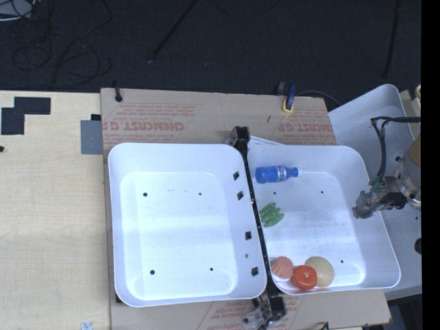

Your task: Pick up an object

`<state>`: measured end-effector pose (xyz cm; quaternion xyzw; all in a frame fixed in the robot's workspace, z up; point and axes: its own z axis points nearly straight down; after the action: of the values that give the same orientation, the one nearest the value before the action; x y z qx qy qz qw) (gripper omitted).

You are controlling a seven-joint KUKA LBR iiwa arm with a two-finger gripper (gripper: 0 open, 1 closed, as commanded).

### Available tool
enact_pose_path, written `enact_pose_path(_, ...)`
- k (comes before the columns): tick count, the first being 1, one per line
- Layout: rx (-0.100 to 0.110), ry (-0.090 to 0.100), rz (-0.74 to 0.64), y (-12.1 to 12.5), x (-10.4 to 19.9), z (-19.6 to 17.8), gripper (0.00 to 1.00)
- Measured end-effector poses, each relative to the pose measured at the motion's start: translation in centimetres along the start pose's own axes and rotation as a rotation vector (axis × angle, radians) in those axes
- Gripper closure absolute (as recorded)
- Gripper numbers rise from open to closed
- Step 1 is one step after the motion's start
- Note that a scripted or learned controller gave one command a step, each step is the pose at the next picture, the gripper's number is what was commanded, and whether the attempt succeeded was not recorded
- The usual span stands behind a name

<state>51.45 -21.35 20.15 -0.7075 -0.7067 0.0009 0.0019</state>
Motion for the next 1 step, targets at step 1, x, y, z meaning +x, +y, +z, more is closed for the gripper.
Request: enact_pose_path(1, -0.005, 0.003, -0.011, -3.91, 10.29, -6.24, 1.0)
